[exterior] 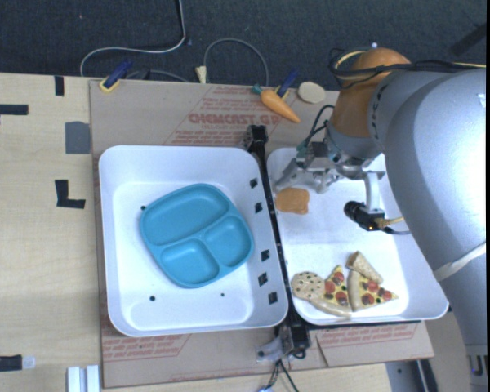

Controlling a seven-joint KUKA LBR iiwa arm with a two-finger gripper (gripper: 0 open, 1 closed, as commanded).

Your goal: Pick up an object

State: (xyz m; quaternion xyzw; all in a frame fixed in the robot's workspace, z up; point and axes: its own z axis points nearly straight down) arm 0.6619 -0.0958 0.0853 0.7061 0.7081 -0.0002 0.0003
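Bread [292,201], a small tan piece, lies near the left wall of the right bin [408,261], with the gripper [304,181] just above it; whether its jaws are spread or pinched I cannot tell. From here the likely failure is a miss: the piece sits close to the wall, so a finger could strike the rim or nudge it aside. Red print on the cardboard [180,113] behind the bins reads "CHEMCAST".
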